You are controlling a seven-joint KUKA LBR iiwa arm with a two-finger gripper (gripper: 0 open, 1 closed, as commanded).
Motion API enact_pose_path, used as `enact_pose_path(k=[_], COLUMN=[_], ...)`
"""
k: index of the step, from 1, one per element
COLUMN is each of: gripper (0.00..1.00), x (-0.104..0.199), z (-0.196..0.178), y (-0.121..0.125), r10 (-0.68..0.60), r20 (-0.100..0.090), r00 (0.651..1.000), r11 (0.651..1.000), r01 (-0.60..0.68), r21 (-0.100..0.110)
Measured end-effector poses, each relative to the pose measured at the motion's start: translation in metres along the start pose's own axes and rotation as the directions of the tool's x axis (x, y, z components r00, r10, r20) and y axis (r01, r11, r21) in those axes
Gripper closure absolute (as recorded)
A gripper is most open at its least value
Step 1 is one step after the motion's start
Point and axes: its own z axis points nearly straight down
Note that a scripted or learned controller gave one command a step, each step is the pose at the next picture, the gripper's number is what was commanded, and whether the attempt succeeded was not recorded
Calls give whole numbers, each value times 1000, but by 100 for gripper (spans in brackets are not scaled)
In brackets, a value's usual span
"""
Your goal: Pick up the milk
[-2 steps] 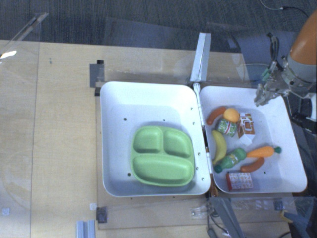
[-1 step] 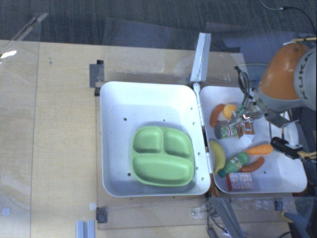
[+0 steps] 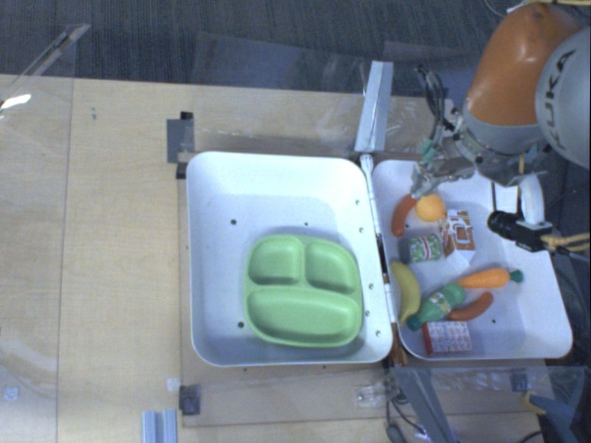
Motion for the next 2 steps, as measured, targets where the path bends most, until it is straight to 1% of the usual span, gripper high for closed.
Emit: enact_pose_path(k=[1,2], gripper=[100,100], x=[-56,-65], z=[137,-22], y=[-24,-60], r10=[239,182], r20=[1,2], r00=[971,983], r11=[971,983], r01=[-239,-182], r21=[4,0])
